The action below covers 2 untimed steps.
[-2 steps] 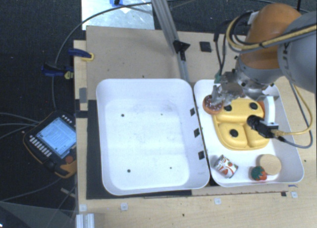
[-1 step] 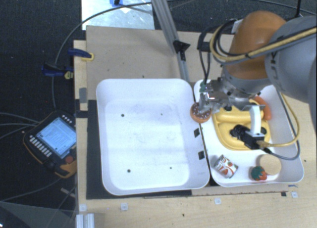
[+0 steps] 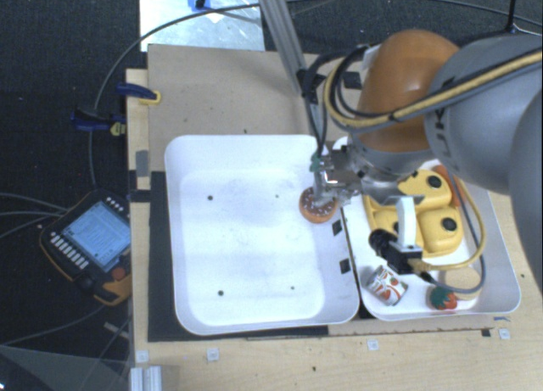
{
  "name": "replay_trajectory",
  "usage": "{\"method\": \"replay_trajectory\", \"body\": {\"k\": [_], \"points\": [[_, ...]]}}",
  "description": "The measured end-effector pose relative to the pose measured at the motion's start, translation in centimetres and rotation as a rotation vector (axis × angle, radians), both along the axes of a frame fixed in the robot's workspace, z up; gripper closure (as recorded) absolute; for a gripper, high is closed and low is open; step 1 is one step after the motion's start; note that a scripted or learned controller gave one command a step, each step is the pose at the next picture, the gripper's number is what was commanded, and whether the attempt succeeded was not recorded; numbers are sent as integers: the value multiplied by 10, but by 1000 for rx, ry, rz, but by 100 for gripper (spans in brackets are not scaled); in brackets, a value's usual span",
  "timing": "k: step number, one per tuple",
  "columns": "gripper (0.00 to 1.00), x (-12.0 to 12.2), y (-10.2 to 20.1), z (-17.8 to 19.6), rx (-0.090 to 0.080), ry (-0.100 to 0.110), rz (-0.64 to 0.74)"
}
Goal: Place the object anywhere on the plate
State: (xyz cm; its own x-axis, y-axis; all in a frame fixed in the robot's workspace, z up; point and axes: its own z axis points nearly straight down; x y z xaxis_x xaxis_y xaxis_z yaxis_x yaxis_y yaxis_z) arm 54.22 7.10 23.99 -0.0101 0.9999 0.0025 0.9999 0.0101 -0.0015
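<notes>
Bench of tan board point(image 3: 229, 92) carries two shallow white plastic bins side by side. The left bin point(image 3: 246, 237) has a bare floor with a few dark specks. The grey arm with the orange band point(image 3: 407, 84) reaches in from the right, and its gripper point(image 3: 325, 179) hangs over the left bin's right edge, near that edge's far half. Whether its tips are spread or pressed together cannot be told. Just below them a small round brown doughnut-like object point(image 3: 318, 206) sits at the left bin's right edge, touching or nearly touching the gripper; which, I cannot tell. The right bin point(image 3: 501, 296) holds a yellow moulded plastic piece point(image 3: 437, 211), a small red-and-white can point(image 3: 386, 285) near its front-left corner, and a small red and green object point(image 3: 441, 298) beside its front edge.
</notes>
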Motion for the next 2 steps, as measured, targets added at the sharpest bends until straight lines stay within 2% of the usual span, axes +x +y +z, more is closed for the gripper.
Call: {"method": "replay_trajectory", "body": {"k": [1, 2], "points": [[100, -21, 45, 2, 0, 0, 0], [0, -20, 42, 2, -1, -1, -6]]}}
